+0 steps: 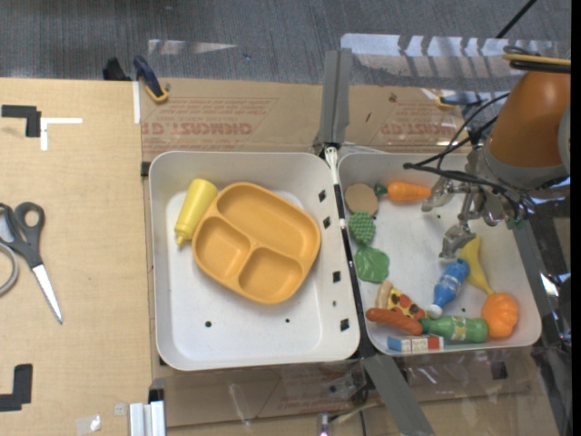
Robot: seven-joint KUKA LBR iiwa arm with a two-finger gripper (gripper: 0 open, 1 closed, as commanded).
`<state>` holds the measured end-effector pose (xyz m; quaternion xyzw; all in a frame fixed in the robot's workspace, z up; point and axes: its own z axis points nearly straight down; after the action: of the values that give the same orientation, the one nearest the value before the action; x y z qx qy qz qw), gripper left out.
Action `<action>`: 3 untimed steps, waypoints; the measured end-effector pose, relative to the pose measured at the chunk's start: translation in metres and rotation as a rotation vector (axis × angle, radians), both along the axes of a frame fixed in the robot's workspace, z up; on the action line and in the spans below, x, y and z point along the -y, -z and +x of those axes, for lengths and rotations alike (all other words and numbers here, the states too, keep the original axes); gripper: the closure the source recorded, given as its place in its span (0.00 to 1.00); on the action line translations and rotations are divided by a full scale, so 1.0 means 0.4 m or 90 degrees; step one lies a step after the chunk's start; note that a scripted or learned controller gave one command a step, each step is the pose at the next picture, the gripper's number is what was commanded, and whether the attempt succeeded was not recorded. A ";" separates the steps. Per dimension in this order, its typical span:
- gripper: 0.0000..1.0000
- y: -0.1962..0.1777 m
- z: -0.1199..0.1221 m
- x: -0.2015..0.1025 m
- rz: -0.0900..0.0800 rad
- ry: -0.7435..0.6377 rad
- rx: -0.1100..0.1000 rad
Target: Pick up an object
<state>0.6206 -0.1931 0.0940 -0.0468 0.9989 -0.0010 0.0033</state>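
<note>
While the gripper (458,240) hangs low in the right bin (410,243) — spread cannot be told — nothing is seen held; approach step judged. Blue bottle (448,285) lies just below — descent and closing needed.

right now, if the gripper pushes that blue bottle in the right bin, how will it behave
The blue bottle lies on its side, so it would probably roll. It looks like small toy plastic, likely light and stiff. The banana beside it may block it.

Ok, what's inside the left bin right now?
The left bin holds an orange divided tray and a yellow bottle beside it. Anything beneath the tray is hidden.
</note>
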 end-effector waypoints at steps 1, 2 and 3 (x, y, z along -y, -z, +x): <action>0.00 0.002 -0.185 0.074 0.000 0.006 -0.001; 1.00 -0.023 -0.180 0.071 -0.001 0.003 0.002; 1.00 0.005 -0.184 -0.127 0.002 0.109 -0.003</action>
<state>0.5470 -0.1424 0.0920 0.0390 0.9992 0.0005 0.0008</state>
